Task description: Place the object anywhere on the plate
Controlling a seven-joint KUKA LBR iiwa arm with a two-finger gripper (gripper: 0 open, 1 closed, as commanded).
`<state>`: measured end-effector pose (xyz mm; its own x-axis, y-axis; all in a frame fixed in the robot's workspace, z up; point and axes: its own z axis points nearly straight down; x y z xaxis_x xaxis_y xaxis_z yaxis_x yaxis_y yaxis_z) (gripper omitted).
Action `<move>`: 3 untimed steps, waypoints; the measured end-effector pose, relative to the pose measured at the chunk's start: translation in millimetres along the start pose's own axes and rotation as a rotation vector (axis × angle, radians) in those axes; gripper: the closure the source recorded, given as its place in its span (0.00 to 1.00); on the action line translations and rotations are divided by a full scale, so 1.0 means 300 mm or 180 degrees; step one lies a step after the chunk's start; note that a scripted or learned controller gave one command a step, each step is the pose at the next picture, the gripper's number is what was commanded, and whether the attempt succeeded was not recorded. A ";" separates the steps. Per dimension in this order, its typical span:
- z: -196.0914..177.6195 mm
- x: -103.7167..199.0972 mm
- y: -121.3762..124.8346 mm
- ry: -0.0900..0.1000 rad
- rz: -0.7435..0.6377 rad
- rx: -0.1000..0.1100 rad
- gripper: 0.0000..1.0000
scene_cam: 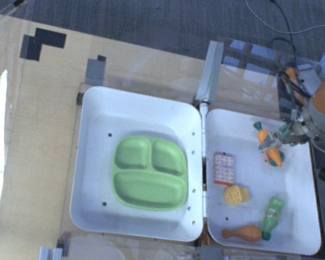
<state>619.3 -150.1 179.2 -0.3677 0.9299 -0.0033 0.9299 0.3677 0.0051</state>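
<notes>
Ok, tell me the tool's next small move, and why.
Probably a small lift straight up to test the grasp: the tool sits low over the carrots in the right bin, and the green plate in the left bin bears nothing yet.

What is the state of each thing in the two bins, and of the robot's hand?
Plate: flat in the left bin, nothing on it.
Carrots: two in the right bin's far corner, under the hand.
Hand: low over the carrots; grip unclear.
Card: lying flat, near the divider.
Corn: lying loose.
Bottle: on its side.
Drumstick: lying along the near wall.
</notes>
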 end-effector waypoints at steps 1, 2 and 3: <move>-0.064 0.263 0.006 0.0006 0.0541 0.0007 1.00; -0.014 0.515 -0.085 0.0010 0.0542 0.0015 1.00; -0.051 0.732 0.084 0.0009 0.0334 0.0009 1.00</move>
<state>562.1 63.4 194.0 -0.2683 0.9633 0.0000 0.9633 0.2683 0.0025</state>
